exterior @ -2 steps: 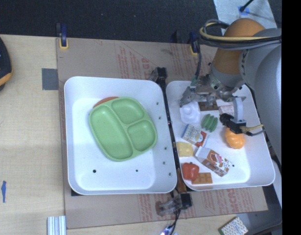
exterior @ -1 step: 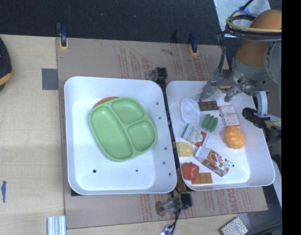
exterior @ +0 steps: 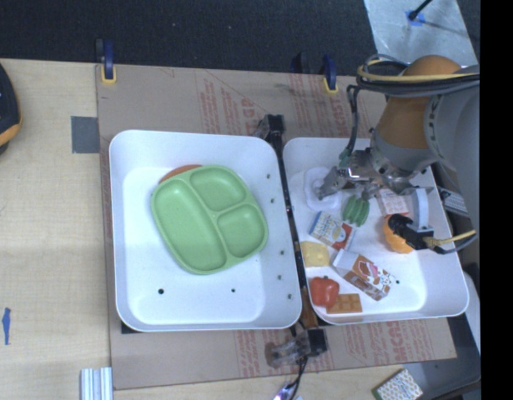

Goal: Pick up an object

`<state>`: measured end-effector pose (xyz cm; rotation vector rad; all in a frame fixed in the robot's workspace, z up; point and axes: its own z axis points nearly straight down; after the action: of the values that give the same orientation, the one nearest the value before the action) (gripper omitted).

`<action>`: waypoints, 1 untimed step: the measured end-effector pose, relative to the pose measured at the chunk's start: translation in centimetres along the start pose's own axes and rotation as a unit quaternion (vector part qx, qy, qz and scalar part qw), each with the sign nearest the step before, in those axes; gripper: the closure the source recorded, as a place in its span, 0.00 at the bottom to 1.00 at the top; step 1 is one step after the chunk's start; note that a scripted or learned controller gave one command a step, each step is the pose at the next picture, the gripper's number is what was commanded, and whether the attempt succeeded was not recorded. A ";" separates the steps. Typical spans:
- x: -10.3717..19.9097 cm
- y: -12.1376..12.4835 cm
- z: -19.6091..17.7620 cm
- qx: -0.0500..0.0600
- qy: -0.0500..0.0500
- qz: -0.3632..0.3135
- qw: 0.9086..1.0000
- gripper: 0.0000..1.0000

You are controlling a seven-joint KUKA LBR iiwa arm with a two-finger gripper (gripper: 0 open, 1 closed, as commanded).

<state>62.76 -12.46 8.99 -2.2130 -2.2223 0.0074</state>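
Observation:
My gripper (exterior: 341, 192) hangs low over the back of the right bin (exterior: 435, 302), its fingers spread open with nothing between them. A green vegetable-shaped toy (exterior: 356, 211) lies just below its right finger. A blue and white packet (exterior: 331, 228) sits in front of the gripper. Further forward lie a yellow block (exterior: 315, 255), a red tomato toy (exterior: 324, 290), a tan cracker (exterior: 349, 304) and a red-brown packet (exterior: 371, 277). An orange piece (exterior: 394, 240) rests at the right of the bin.
The left bin (exterior: 139, 298) holds a green divided plate (exterior: 209, 217) with an orange thing (exterior: 179, 172) peeking out from its far edge. A metal divider with clamps runs between the bins. The arm's orange band (exterior: 406, 119) looms over the right bin's back corner.

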 end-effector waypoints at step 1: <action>-3.9 -3.7 -0.1 0.000 0.000 0.001 1.000 0.00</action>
<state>59.10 -16.38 9.17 -2.2155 -2.2204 0.0082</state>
